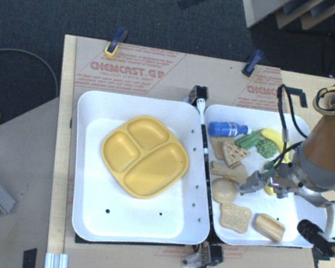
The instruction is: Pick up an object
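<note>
Two white bins, left bin holding yellow plate, right bin toy foods

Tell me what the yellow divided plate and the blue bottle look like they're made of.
Yellow divided plate: probably moulded plastic, with a smooth, faintly glossy surface and rounded compartment ridges. Blue bottle: likely plastic too, with a uniform blue body and white cap; too small for certainty.
</note>
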### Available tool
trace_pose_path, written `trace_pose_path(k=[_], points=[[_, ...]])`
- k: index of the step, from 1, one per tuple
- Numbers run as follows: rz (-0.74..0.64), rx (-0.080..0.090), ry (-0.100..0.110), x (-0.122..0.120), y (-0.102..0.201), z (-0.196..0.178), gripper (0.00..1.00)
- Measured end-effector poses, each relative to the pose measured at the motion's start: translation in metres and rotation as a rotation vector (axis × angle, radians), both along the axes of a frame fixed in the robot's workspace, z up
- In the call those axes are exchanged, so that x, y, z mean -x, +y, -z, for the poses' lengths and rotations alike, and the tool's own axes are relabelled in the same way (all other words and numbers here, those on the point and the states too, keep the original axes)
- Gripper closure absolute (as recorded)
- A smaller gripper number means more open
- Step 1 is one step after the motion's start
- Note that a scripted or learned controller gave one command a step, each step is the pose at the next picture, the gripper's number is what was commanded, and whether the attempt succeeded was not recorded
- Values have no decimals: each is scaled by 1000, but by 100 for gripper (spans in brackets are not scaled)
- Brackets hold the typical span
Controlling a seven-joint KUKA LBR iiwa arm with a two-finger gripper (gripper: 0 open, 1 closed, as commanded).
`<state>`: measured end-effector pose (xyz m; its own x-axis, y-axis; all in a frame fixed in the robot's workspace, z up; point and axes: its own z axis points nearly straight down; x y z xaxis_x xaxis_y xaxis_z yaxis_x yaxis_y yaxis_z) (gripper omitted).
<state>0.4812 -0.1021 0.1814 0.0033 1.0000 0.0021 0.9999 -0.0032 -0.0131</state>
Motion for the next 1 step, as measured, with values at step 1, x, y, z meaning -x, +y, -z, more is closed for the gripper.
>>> trace_pose_path(k=[1], points=[[-3, 2, -13, -3, 0, -6, 0]])
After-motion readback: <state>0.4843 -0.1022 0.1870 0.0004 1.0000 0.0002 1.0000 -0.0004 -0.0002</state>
